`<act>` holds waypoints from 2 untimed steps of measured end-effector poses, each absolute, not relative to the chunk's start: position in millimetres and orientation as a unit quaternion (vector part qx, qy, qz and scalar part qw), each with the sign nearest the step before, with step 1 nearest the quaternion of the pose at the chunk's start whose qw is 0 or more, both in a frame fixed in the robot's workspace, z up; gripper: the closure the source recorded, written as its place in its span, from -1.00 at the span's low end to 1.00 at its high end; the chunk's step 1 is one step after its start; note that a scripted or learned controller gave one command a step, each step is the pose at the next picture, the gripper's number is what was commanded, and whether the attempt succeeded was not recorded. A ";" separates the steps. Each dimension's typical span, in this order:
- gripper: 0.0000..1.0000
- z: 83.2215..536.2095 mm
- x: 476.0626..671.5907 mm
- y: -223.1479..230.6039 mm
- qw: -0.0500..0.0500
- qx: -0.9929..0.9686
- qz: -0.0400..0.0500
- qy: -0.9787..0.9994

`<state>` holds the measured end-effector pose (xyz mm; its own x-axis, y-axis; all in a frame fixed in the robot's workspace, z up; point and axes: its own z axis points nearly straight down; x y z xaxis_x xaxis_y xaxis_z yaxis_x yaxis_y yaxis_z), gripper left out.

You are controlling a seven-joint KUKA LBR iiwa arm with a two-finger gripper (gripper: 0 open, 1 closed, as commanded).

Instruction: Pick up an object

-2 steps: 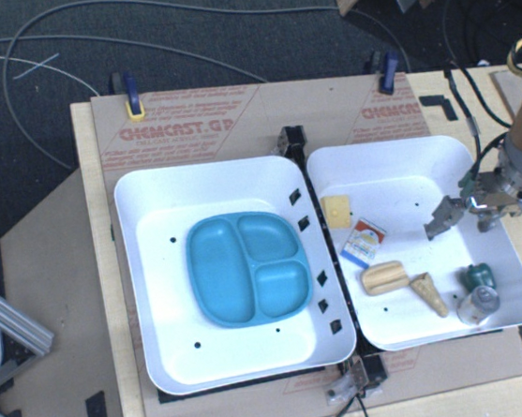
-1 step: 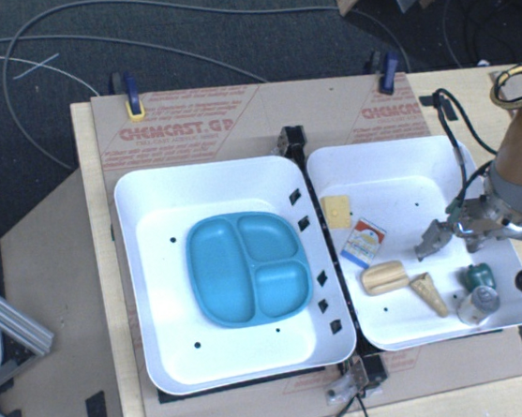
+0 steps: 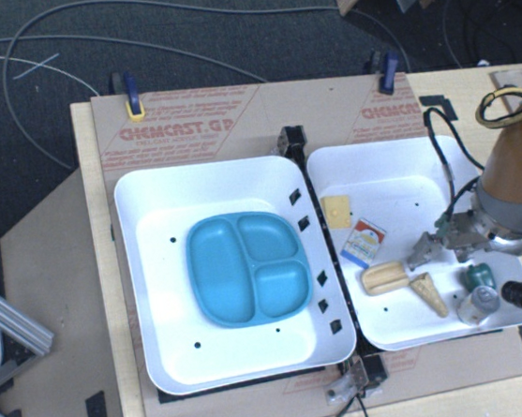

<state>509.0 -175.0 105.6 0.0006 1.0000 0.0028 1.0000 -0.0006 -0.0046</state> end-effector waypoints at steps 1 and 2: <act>1.00 118.5 509.7 -175.0 0.001 -0.707 0.000 -0.707; 1.00 179.3 504.2 -177.5 -0.002 -0.707 -0.001 -0.707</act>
